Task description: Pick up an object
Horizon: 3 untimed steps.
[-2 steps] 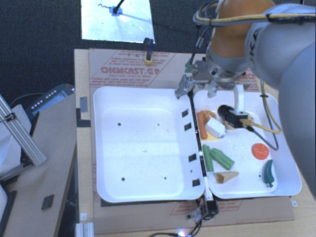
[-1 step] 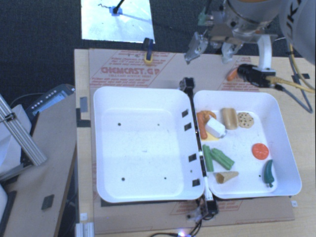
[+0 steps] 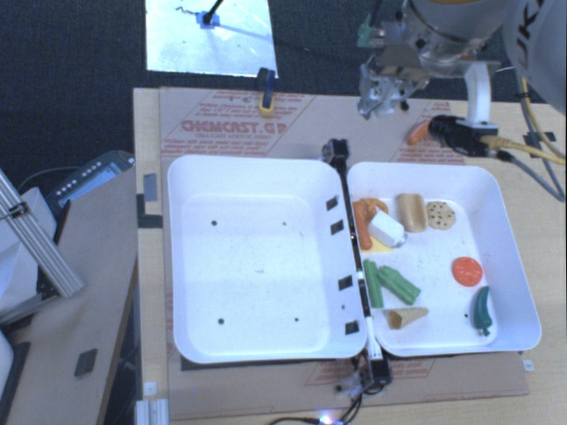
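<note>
Grey jaws are hovering beyond the right bin, above its white block; their opening is unclear.

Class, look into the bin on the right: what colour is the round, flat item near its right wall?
Red-orange; the round item shows best in the camera view.

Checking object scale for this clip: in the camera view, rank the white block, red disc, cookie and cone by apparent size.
1. white block
2. red disc and cone, too alike to separate
3. cookie
</note>
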### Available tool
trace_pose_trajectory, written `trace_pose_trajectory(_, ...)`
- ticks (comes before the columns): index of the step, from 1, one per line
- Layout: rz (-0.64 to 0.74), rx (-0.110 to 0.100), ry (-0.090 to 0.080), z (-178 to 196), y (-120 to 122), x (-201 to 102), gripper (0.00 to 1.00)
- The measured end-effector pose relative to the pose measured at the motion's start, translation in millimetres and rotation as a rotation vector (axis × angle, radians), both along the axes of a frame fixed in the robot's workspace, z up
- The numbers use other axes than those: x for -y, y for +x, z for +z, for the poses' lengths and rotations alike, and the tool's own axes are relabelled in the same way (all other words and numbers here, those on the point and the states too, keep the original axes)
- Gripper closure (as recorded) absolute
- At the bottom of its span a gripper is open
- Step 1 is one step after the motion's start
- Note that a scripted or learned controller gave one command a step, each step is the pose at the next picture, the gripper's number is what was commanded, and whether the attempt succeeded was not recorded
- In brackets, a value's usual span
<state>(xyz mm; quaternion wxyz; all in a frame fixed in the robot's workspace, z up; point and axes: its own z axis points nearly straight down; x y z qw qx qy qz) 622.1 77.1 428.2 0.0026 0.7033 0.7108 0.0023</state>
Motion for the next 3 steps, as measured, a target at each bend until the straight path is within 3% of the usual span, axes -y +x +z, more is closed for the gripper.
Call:
trace_pose_trajectory(1,0.002,0.001,0.005,74,-47,-79,1.00)
trace_pose_trajectory(2,-0.002,-0.005,0.004,84,-138,-84,1.00)
trace_pose_trajectory(3,-0.011,0.000,0.001,108,-71,-77,1.00)
